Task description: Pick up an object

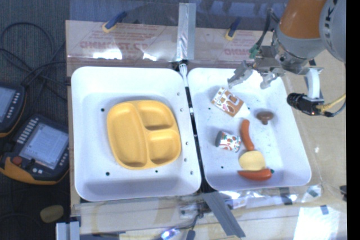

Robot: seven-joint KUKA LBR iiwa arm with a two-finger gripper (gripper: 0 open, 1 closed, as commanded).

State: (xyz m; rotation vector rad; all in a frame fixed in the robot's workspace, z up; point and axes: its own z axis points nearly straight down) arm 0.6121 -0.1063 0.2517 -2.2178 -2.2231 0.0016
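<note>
While the tool [251, 77] hangs spread, unladen, one yellow tray [143, 133] fills the left bin [84, 121]; six items share the right bin [292, 160].

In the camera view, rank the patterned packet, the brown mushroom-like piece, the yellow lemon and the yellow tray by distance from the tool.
1. Patterned packet, just below the tool.
2. Brown piece, right bin's right side.
3. Lemon, near front.
4. Yellow tray, left bin.
</note>
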